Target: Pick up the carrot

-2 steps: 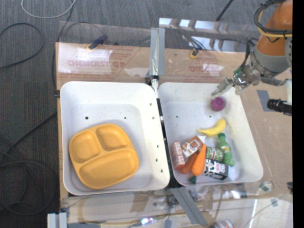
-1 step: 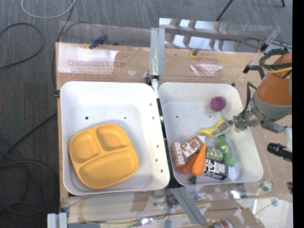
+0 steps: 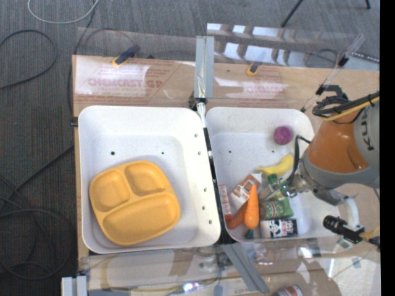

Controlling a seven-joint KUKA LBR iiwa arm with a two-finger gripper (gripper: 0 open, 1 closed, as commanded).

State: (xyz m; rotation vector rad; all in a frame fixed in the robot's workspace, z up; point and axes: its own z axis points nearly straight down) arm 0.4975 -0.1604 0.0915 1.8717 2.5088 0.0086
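While the arm [image 3: 339,150] leans in over the right bin's [image 3: 247,125] right side, gripper [image 3: 289,187] sits low among the clutter near the front edge; its state, cannot tell. Carrot [image 3: 251,208] lies near the bin's front-left corner, just left of the gripper and slightly nearer the front. Long axis runs roughly front-to-back, green tip toward the front edge. It rests against a snack packet [image 3: 241,193], with a green pouch [image 3: 276,208] and milk carton [image 3: 279,228] beside it. Banana [image 3: 279,164] behind. Next move likely needs a short leftward shift, jaws closing across the carrot's width.
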